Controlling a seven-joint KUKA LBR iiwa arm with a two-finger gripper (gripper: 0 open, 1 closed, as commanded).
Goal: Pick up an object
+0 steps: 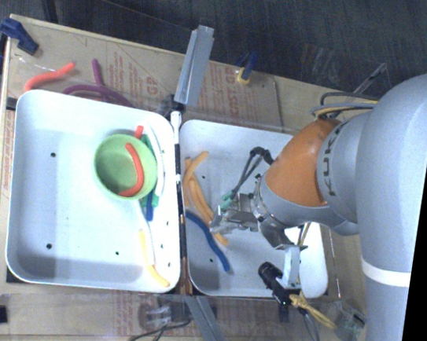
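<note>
Claw [225,217]: positioned low inside the right bin [226,140], near that bin's left wall, at the end of the arm [370,189] reaching in from the right. Whether it is open or closed cannot be told; wrist hardware and cables crowd that spot.

Step in hand, as judged: the approach or closing stage of a pick. No item can be confirmed as held.

Likely target: the blue strip [214,247], a thin, curved, flexible-looking piece lying flat on the bin floor. Its upper end runs in beside or under the claw; contact cannot be confirmed. Its lower end trails toward the bin's near edge. Just beside it lie the orange strips [194,180], long and gently bent, set along the left wall and reaching toward the claw.

Next move, as judged: close squarely across one strip, then lift straight up. The strips are slender, lie flat and are crowded together, so a slip or a double pick is a fair risk.

Further out: the left bin [38,227] holds a green bowl [117,163] with a red curved piece [140,169] inside it, and a yellow strip [149,258] along the right wall. Both bins sit on the tabletop [142,64].
</note>
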